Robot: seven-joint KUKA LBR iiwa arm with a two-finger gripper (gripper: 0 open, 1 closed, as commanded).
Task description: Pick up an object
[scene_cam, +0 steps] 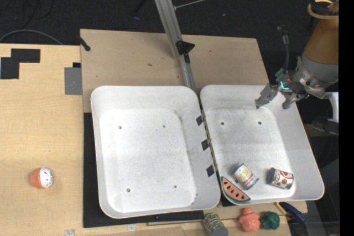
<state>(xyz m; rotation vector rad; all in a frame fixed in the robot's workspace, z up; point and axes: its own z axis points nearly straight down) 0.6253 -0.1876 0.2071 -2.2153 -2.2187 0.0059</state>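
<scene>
My gripper [275,98] hangs above the far right corner of the right bin [249,124], fingers spread open with nothing between them. Near the front of that bin lie a small can with a white label [244,175], a tipped red-and-white can [280,178] and a watermelon slice [235,189] at the front rim. All three are well below the gripper in the view and apart from it.
The left bin [146,146] sits beside the right one. A slanted metal rail [170,19] runs up from between the bins. A red-and-white ball [41,178] lies on the wooden bench at left. Small toys [249,220] sit in front of the right bin.
</scene>
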